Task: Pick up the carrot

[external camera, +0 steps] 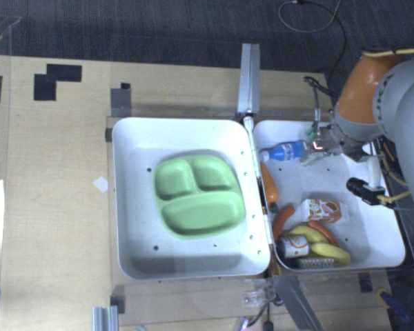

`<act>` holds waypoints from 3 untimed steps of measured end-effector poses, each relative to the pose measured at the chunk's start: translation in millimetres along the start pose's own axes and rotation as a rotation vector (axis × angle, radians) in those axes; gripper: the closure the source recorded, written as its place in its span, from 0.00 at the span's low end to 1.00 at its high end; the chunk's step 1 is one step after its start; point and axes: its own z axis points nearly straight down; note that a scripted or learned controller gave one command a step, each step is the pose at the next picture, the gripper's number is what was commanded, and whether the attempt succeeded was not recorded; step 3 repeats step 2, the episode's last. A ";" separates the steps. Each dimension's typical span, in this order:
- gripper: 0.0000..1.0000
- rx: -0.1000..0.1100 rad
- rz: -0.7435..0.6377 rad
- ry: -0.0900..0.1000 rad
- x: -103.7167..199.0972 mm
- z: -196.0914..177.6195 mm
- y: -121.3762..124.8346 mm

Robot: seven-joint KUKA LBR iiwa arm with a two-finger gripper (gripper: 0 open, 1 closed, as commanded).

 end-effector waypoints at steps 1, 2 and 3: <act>1.00 0.002 0.010 0.002 71.8 -98.7 -5.2; 1.00 0.003 0.163 0.001 34.6 -19.3 22.3; 1.00 0.003 0.163 0.001 34.6 -19.3 22.3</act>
